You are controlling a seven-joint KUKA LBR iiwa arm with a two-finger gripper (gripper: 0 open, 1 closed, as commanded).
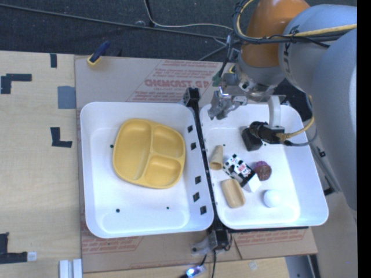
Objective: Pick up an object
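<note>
While your pincer hangs over the right bin, you cannot tell its opening.
Objects sit toward five o'clock: cone, checkered toy, bread, ball.

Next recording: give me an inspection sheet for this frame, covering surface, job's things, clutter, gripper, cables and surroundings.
Surface: two white bins, left bin and right bin, on a cardboard sheet.
Job's things: in the right bin, a tan cone, checkered block, bread-like piece, dark red ball, white ball.
Clutter: yellow divided plate in the left bin.
Gripper: gripper over the right bin's far left corner, holding nothing seen.
Cables: black cable across the dark floor; yellow cable by the wrist.
Surroundings: wooden bench with black tape marks.
</note>
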